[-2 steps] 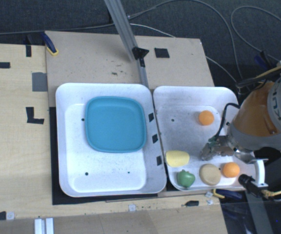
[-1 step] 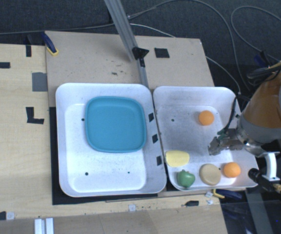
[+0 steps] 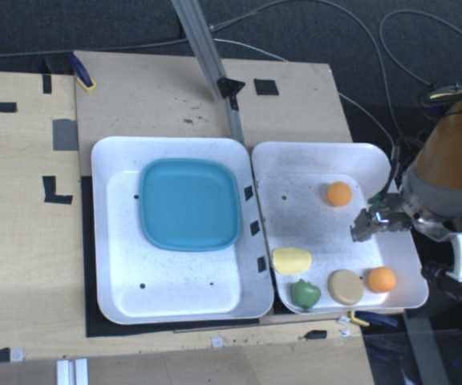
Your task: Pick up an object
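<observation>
Two orange balls lay in the right bin; the gripper near its right edge was too blurred to tell its grip.

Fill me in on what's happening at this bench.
A robot arm reaches in from the right, its gripper low over the right bin, with nothing visibly held. That bin holds two orange balls, a yellow piece, a green piece and a tan round piece. The left bin holds a blue plate.
</observation>
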Tool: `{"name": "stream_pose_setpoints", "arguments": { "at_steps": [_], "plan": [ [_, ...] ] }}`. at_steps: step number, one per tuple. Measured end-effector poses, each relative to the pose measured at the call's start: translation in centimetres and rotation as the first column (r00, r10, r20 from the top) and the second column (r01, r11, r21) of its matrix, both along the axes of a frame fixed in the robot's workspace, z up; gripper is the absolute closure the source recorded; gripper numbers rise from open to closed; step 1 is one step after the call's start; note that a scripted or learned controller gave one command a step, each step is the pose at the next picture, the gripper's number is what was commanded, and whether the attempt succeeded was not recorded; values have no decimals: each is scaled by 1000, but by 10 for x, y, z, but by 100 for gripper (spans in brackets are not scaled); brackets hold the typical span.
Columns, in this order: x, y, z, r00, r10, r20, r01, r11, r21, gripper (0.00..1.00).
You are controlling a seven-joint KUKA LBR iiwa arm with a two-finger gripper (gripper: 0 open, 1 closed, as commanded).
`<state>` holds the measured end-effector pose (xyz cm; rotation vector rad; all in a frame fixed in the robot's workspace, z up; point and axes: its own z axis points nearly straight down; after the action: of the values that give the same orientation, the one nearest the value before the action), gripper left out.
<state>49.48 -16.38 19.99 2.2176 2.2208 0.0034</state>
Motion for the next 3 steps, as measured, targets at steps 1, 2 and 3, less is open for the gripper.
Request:
{"name": "stream_pose_setpoints", "arguments": {
  "at_steps": [1, 2, 3],
  "plan": [
    [1, 0, 50, 1000, -1, 0, 1, 1000, 0, 100],
    [10, 59, 52, 1000, 3, -4, -3, 1000, 2, 100],
    [13, 113, 56, 1000, 4, -4, -4, 1000, 2, 100]
  ]
}}
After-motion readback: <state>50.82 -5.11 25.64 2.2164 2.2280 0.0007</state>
